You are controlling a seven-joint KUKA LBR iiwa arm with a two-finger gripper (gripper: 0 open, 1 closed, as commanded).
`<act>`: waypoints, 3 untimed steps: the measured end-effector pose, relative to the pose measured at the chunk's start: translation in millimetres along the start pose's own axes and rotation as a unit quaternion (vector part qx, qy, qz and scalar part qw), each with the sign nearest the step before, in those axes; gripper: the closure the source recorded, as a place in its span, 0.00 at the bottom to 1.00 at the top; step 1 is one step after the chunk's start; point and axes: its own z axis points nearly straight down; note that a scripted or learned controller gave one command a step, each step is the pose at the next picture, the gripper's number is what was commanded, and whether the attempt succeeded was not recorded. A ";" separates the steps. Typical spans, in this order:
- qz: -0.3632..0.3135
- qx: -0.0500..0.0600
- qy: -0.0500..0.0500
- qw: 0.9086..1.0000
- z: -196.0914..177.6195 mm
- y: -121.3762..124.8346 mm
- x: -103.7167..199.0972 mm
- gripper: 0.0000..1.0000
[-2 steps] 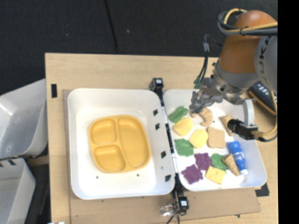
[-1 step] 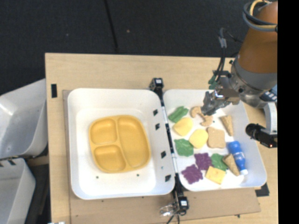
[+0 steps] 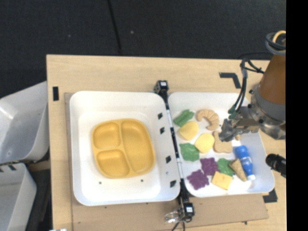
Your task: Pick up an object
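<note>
The right white bin (image 3: 190, 99) holds toy food: a croissant (image 3: 209, 117), a green leaf (image 3: 183, 117), two yellow pieces (image 3: 189, 130) (image 3: 205, 142), another green leaf (image 3: 189, 151), two purple grape bunches (image 3: 209, 165) (image 3: 197, 179), a yellow cheese block (image 3: 222, 180), a green piece (image 3: 224, 166), a tan cookie (image 3: 222, 147) and a blue bottle (image 3: 244, 160). My gripper (image 3: 227, 132) reaches in from the right and hangs low over the bin, just above the tan cookie and right of the croissant. Its dark fingers blend together against the cookie.
The left white bin (image 3: 77, 129) holds a yellow divided plate (image 3: 123, 148). A black divider with clips (image 3: 171, 143) runs between the bins. The wooden bench (image 3: 120, 71) surrounds both. A white object (image 3: 19, 124) sits off the bench at left.
</note>
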 end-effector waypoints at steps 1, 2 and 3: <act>-0.008 -0.003 0.002 1.000 -23.1 2.7 95.5 1.00; 0.000 -0.006 -0.001 1.000 -78.5 2.2 32.6 1.00; -0.001 0.001 0.000 1.000 -13.0 1.7 19.0 1.00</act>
